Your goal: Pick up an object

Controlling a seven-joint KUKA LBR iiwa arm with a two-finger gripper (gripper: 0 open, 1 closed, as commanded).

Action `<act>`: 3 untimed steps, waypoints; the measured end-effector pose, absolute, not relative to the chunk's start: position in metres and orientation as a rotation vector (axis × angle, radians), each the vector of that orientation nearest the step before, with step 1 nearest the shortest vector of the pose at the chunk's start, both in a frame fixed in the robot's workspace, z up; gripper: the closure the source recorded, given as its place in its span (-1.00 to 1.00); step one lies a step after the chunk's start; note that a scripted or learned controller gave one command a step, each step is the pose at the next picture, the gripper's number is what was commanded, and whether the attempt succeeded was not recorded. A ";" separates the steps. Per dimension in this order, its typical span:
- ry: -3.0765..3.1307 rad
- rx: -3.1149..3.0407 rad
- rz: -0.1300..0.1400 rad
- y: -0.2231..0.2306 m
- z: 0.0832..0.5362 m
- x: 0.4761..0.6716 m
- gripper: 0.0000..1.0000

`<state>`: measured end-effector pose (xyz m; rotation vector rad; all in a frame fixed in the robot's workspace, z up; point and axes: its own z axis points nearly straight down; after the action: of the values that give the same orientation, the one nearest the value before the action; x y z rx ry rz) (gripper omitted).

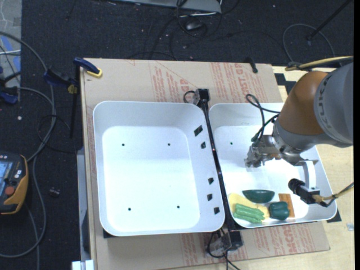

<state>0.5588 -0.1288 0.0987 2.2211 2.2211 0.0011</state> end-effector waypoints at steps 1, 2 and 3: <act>2.220 2.218 0.004 -0.121 0.144 0.559 1.00; 2.219 2.219 0.004 -0.128 0.204 0.562 1.00; 2.220 2.218 0.004 -0.124 0.253 0.572 1.00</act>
<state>0.5716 -0.1244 0.2531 2.2180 2.2199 0.0043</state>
